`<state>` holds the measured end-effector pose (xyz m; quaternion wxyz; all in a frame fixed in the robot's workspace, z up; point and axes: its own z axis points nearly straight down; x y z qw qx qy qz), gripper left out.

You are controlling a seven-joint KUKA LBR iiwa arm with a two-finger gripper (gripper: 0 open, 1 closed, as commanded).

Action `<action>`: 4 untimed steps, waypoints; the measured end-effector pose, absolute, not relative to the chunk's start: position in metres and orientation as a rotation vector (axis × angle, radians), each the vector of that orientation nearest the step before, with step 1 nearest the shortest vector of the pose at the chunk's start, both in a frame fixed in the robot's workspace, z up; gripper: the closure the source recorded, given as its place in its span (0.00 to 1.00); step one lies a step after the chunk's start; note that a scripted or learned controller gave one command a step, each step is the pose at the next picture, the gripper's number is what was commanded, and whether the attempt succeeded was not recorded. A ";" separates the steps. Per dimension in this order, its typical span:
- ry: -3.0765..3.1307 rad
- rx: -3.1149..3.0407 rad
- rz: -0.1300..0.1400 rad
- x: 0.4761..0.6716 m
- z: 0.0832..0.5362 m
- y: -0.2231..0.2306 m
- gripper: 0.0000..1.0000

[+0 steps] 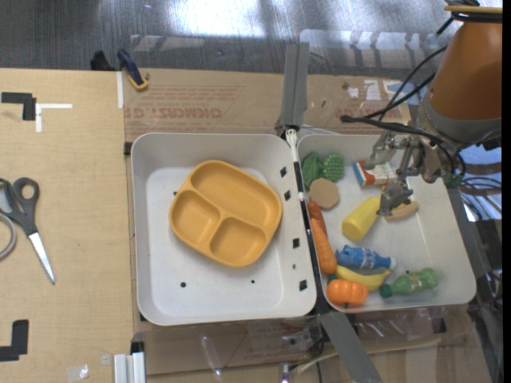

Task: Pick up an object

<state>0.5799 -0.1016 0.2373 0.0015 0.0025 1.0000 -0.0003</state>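
Bench, top view, arm in from right.

Left bin: holds one yellow tray, three compartments, lying flat, slightly rotated, approx. centre of bin.

Right bin: mixed toy food, approx. ten pcs.
- Green item, leafy/knobbly, far-left corner, two lobes side by side.
- Tan disc, just below the green item, touching or nearly so.
- Carrot, long, orange, lying along left wall, front of the disc.
- Yellow bottle, on its side, tilted, mid-bin.
- Red/white/blue item, small, far side, just left of gripper.
- Blue bottle, on its side, front half.
- Banana, directly in front of the blue bottle, touching it.
- Orange fruit, front-left corner, touching banana.
- Green bottle, on its side, front-right area.
- Tan/brown piece, small, directly under gripper tip, just right of the yellow bottle.

Gripper: low over far-right part of right bin, pointing down, tip at the tan/brown piece. Finger opening: can't tell, hidden by gripper body and cables. No item seen clamped.

Outside bins: scissors on bench, far left, well apart from bins. Cardboard behind bins.
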 end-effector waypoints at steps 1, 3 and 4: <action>3.138 0.054 -0.001 0.612 0.136 -0.130 0.00; 3.085 0.320 0.001 0.566 0.110 -0.101 0.00; 3.082 0.331 0.000 0.520 0.109 -0.100 0.00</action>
